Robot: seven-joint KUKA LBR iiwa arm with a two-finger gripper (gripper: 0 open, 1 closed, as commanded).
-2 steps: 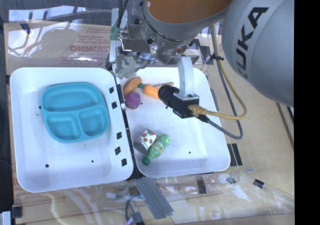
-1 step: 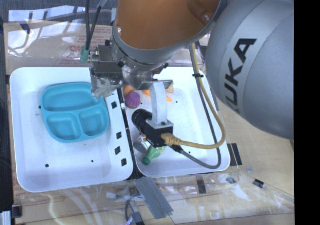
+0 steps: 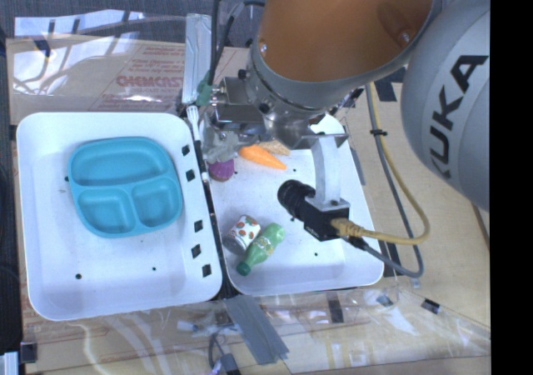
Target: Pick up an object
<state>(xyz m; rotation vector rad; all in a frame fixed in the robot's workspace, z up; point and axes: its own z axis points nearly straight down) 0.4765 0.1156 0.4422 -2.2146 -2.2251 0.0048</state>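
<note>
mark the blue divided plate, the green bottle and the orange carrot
blue divided plastic plate (image 3: 125,185), camera view, centre ridge
green plastic bottle (image 3: 261,247), camera view, mid-body
orange toy carrot (image 3: 263,157), camera view, middle of its length

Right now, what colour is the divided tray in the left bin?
Light blue; the divided tray shows plainly in the camera view.

"KUKA" in dark letters on the grey arm (image 3: 454,107); faint red "CHEMCAST" on the protective sheet (image 3: 125,73).

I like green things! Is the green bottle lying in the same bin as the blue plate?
No, the green bottle lies in the right bin, while the blue divided plate sits in the left bin.
</note>
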